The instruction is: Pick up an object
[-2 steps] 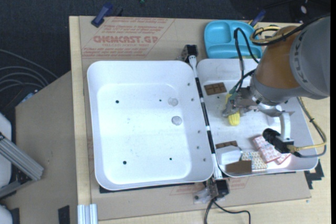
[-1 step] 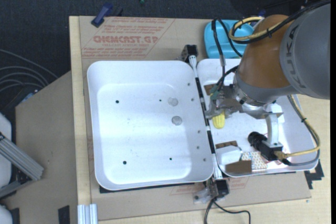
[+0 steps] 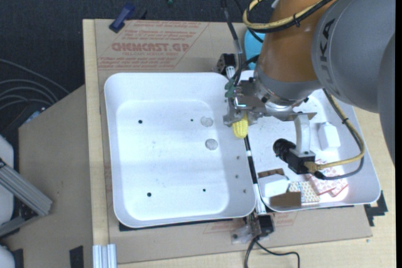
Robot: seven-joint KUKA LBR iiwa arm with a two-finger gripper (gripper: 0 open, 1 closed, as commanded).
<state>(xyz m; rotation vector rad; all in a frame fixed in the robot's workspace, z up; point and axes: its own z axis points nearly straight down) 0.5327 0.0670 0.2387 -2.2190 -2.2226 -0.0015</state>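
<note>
Yellow object (image 3: 240, 129): small, bright yellow, rounded, with a ridged or knobbly surface; exact kind cannot be told. It hangs just under the gripper (image 3: 239, 111), its upper end at the metal fingers, directly over the seam between the left bin (image 3: 125, 135) and the right bin (image 3: 361, 166). Position: right rim of the left bin, at about 3 o'clock. Long axis roughly upright, lower end blunt. Whether it touches the rim cannot be told.

A robotics lab is being shown: white bins (image 3: 119, 154) are being borne by a cable-strewn bench (image 3: 157, 44) under an industrial arm (image 3: 352, 41).
</note>
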